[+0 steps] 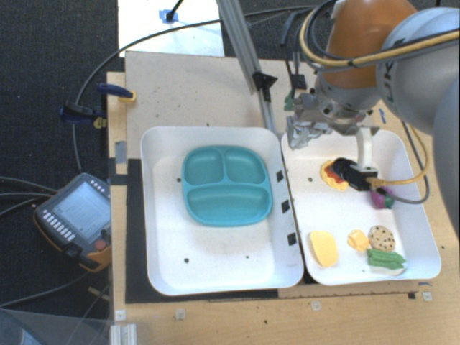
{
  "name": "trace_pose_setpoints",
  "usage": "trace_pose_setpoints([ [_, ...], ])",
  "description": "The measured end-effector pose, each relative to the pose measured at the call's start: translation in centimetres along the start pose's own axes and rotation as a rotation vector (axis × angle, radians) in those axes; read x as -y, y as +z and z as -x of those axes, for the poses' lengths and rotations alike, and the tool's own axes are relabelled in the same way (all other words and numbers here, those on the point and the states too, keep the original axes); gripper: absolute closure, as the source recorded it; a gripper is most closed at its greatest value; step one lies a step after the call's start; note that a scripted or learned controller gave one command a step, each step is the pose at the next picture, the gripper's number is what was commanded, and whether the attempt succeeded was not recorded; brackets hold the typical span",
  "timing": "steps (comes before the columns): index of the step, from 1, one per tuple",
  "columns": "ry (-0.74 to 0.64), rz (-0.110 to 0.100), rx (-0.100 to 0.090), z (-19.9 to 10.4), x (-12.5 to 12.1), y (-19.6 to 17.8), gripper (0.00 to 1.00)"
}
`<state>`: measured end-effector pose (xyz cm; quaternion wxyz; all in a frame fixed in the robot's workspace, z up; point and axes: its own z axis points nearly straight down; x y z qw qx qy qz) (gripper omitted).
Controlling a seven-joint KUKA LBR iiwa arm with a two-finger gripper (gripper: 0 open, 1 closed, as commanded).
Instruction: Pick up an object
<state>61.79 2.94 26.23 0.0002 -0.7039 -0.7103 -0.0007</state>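
Observation:
My gripper (300,134) hangs over the far left corner of the right bin (417,165), close to the wall between the two bins, with nothing seen in it. In that bin lie a yellow wedge (323,249), a small orange piece (357,239), a speckled cookie (381,238) and a green pod (386,260) along the near side. A red-and-yellow food piece (331,176) lies in the middle, to the gripper's near right. A purple piece (381,198) rests further right.
The left bin (162,214) holds a teal divided plate (226,185). A slanted metal pole (241,38) rises behind the bins. A teach pendant (75,218) sits off the bench at the left, with cables around it.

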Motion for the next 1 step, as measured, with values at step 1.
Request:
trace_pose_setpoints([
  [1,0.001,-0.001,0.000,-5.02,0.89,1.84,1.00],
])
